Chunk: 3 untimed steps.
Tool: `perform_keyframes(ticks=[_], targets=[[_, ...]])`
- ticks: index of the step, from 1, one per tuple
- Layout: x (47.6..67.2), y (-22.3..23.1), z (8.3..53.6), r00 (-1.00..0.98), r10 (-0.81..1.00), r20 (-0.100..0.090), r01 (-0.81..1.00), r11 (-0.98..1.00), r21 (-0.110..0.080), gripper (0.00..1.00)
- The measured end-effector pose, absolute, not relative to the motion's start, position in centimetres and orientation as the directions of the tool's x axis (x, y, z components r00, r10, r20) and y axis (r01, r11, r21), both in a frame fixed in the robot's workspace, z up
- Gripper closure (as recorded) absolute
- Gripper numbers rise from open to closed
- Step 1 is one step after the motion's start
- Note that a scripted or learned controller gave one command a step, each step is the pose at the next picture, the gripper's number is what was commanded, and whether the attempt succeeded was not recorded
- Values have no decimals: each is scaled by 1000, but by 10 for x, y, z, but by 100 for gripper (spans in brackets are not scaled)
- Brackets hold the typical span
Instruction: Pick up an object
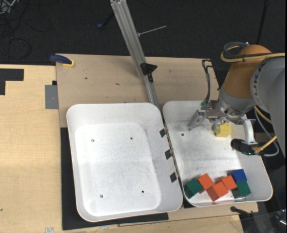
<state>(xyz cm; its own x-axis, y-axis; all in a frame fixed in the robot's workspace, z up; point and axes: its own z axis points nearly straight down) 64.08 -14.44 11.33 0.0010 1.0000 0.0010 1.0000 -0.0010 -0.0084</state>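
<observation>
The grey arm (267,89) with its orange band (240,79) reaches in from the right and hangs over the far part of the right bin (182,111). Its gripper (212,122) sits low above the bin floor, near the far wall. A grey finger (197,119) sticks out to the left of the wrist, and a small yellow block (223,129) lies just beside the gripper on its right, close under the wrist hardware. From this slanted angle one cannot tell whether the jaws stand wide or narrow, nor whether the yellow block is between them or merely next to them. The other objects gather in the near corner of the same bin, well apart from the gripper: a green block (194,187) at the left of the cluster, an orange block (205,181) touching it, two more orange blocks (223,187) pressed together in the middle, a blue block (238,175) behind them, and a dark green block (241,190) at the right end near the bin's rim. The left bin (75,111) lies alongside, its white floor marked by a few small dark dots. A slanted aluminium rail (131,38) rises from between the two bins toward the far edge of the wooden bench (22,144), and three black clips (167,153) sit along the seam where the bins meet.
</observation>
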Motion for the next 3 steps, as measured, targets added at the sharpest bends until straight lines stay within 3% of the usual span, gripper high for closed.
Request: perform_keyframes(ticks=[1,2,3], targets=[[642,-145,127,6,1000,1,1000,-6,-3,100],[649,-146,189,-1,1000,-1,1000,1,5,100],[650,-147,219,0,1000,0,1000,0,2,100]])
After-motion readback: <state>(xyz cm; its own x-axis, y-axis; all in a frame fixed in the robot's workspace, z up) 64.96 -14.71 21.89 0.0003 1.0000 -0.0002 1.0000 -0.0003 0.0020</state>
